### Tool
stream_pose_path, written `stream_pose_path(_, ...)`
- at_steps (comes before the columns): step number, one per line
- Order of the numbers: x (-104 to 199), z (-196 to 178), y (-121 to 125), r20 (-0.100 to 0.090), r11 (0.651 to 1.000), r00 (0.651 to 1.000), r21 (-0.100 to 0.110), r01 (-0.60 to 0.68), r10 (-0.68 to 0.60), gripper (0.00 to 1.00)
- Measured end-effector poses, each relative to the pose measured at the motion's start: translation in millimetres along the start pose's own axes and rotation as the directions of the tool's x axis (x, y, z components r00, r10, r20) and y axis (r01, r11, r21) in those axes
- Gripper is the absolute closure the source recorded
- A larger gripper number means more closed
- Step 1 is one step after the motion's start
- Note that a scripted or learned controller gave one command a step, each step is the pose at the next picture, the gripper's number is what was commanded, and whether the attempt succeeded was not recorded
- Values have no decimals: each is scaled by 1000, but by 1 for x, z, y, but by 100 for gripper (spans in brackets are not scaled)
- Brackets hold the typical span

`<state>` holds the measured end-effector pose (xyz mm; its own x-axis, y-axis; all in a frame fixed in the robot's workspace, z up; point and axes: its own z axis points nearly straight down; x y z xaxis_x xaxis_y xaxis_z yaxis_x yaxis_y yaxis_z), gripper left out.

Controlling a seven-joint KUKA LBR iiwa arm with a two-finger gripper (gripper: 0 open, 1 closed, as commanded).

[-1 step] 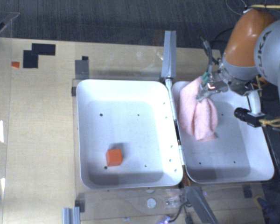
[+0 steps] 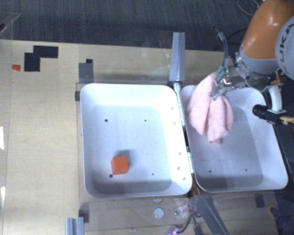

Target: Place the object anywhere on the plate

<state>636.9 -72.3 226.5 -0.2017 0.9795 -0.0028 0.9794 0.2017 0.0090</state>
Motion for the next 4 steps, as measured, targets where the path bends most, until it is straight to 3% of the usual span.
stream_pose_path(1,54,-9,15,0,920,920,-1,393,-393,100)
stream_pose_path(2,104,0,17,-1,691,691,-2,723,-723,100)
stream_pose_path(3,158,-11,26,2,355,355,-5,935,-935,100)
stream_pose_path(4,206,1,30,0,203,203,-5,979,-979,100)
